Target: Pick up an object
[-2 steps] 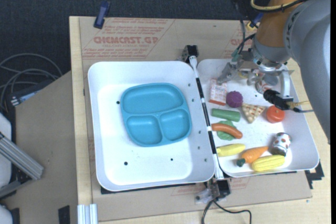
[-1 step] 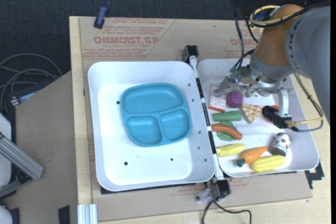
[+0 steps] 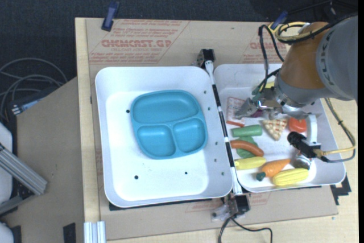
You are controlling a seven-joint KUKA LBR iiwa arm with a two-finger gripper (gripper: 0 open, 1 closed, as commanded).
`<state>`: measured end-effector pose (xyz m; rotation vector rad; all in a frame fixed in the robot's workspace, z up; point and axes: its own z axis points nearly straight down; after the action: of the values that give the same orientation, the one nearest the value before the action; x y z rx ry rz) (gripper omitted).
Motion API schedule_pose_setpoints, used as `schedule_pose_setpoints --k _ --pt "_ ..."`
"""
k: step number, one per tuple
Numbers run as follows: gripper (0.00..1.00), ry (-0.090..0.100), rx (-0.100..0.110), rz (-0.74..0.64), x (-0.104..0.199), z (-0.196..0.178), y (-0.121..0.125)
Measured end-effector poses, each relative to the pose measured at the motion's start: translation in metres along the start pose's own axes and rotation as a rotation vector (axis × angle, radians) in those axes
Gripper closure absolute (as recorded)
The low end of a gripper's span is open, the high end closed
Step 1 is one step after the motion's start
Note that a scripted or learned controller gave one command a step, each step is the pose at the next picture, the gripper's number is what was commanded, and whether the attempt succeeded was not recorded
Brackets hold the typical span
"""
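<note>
My gripper (image 3: 251,108) hangs low over the back left part of the right bin (image 3: 242,74), pointing left. Just under its tip lies a pale pink flat packet (image 3: 234,103). In front of it are a green pickle-shaped toy (image 3: 246,131), an orange-red sausage (image 3: 248,148), a yellow banana (image 3: 250,163), an orange carrot (image 3: 277,166) and a yellow corn cob (image 3: 290,177). A tan waffle wedge (image 3: 275,127) and a red piece (image 3: 297,124) lie beside the wrist. Nothing shows clearly as held.
The left bin (image 3: 114,122) holds a blue divided plate (image 3: 169,123). A ridge (image 3: 219,116) where the two bin walls meet runs just left of the toys. The grey and orange arm (image 3: 318,60) covers the right bin's back right part.
</note>
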<state>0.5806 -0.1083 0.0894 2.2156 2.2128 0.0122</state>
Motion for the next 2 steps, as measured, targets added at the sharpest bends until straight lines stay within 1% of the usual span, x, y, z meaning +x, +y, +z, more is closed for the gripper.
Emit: schedule_pose_setpoints --k 1,2 --pt "0.00 0.000 0.005 -0.001 -0.0085 0.0011 0.0476" --pt "0.00 -0.002 0.001 0.000 -0.0029 0.0005 0.0398"
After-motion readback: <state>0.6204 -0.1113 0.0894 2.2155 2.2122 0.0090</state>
